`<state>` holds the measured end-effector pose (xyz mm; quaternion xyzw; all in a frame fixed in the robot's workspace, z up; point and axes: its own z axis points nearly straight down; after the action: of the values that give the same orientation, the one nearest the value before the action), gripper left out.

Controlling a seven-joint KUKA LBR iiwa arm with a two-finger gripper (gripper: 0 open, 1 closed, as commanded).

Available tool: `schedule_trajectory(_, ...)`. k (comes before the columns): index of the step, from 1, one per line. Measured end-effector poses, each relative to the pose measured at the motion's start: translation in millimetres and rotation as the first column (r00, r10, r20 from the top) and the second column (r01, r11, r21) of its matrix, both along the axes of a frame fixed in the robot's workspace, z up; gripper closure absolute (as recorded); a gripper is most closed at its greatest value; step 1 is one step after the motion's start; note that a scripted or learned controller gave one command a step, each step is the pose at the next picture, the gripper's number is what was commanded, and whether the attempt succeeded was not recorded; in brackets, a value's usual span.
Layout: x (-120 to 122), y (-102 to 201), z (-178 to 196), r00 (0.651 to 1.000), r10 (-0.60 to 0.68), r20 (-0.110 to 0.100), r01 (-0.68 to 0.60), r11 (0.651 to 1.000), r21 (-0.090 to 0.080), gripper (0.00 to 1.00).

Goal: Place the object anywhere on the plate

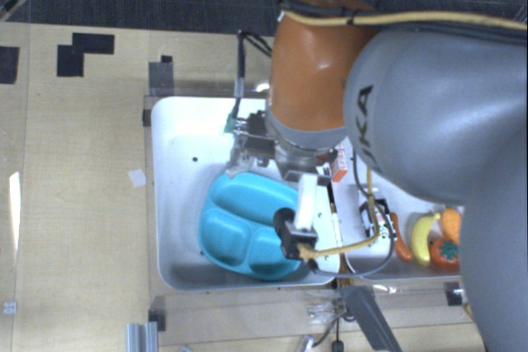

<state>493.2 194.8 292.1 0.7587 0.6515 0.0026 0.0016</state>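
Pincer (246, 152) is found under the orange band of the arm (429, 111), low over the left bin (177, 177), just at the far edge of the plate (239, 222). Its state cannot be told, because the wrist hides it from above, and no thing can be made out in it.

From the left: the bench (74, 177) carries only some black square marks, which are shapes and not writing. The blue plate, with compartments, lies in the near right part of the left bin. Nothing is seen on the part of it that shows. In the right bin (412, 272), well apart from the plate, a carrot (400, 241), a banana (422, 235), an orange (450, 222) and a tomato (445, 254) lie close together. Which one is the object is not given, so its place cannot be stated with certainty.

The step is judged to be either the release over the plate or a reach that is not yet finished. If something is carried, it should be let go above a compartment, a little nearer than the far edge. If not, a toy must first be fetched from the right bin.

White letters are printed on the grey arm; only a part is readable, likely "KUKA". A small red and white label near the wrist is too small to be read.
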Motion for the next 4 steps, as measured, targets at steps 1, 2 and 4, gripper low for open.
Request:
schedule_trajectory(1,1,1,10,1.0,0.01,0.002,-0.01,1.0,0.0,1.0)
schedule_trajectory(2,-4,1,-87,0.987,-0.161,-0.005,0.161,0.987,-0.001,1.0)
schedule_trajectory(4,-6,11,-101,0.994,-0.108,-0.006,0.108,0.994,0.0,0.0)
